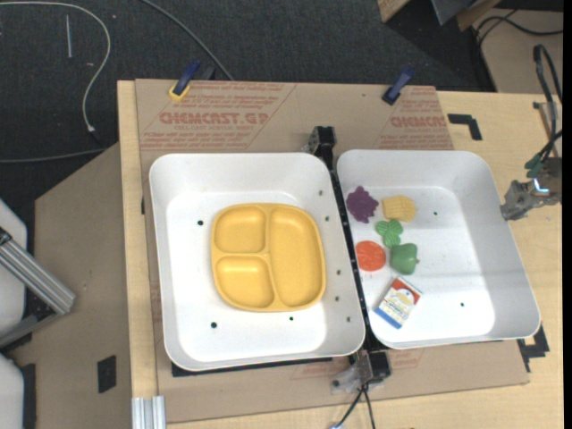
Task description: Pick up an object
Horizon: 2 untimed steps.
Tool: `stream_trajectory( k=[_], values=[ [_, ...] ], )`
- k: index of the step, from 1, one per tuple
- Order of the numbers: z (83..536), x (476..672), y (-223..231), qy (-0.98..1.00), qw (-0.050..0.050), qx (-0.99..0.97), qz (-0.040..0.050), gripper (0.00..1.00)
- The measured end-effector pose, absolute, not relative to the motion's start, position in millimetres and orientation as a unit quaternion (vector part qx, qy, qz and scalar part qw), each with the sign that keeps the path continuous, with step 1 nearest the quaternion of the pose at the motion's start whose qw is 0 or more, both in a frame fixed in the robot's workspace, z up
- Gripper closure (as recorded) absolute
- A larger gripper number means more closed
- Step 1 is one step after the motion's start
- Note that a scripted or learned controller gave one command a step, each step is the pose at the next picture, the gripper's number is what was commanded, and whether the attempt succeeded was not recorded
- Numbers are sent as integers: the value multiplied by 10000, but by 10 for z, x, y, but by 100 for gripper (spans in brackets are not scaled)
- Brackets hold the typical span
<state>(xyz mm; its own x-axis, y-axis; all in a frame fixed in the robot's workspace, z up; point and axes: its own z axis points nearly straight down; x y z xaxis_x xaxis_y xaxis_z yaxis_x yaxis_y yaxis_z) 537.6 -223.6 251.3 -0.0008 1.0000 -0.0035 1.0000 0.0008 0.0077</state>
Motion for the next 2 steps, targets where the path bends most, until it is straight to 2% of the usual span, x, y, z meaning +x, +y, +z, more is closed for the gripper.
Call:
stream_trajectory(
  k=[2],
  values=[
    [2635, 5689, -1212, 7096, 7, 7046, 17, 100]
  ],
)
